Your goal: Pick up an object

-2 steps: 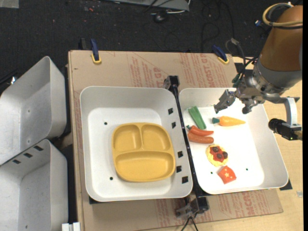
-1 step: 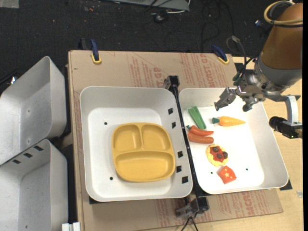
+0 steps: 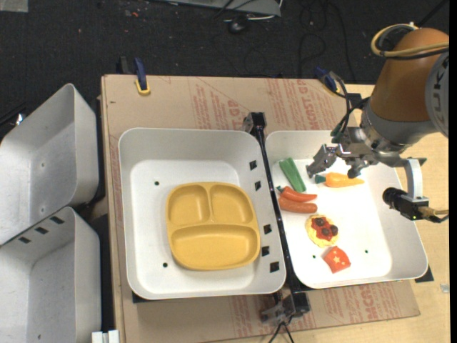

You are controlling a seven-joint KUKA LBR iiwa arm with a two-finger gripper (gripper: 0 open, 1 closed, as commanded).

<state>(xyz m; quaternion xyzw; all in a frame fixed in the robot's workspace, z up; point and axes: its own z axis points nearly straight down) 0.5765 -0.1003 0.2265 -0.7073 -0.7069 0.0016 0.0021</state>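
The tabletop [image 3: 214,91], a brown board, carries two shallow white bins side by side. The left bin [image 3: 143,156] sits well to the left of the pincer and holds a yellow divided tray [image 3: 213,225]. The right bin [image 3: 400,249] lies under the pincer.

The grey arm [image 3: 410,84], with its orange band, reaches in from the right and hangs over the upper part of the right bin. The pincer [image 3: 339,163] points down and to the left, with two dark fingers visibly spread apart and nothing between them.

A green piece [image 3: 292,174] lies just left of the pincer. A red sausage-shaped piece [image 3: 297,201] lies below and left of it, close under the green piece. A yellow-orange piece [image 3: 343,181] lies just below the pincer, near its fingertips; touching or apart, I cannot tell. A small round pizza toy [image 3: 322,229] lies further below, and a small red wedge [image 3: 337,259] lies below that, well apart from the pincer.
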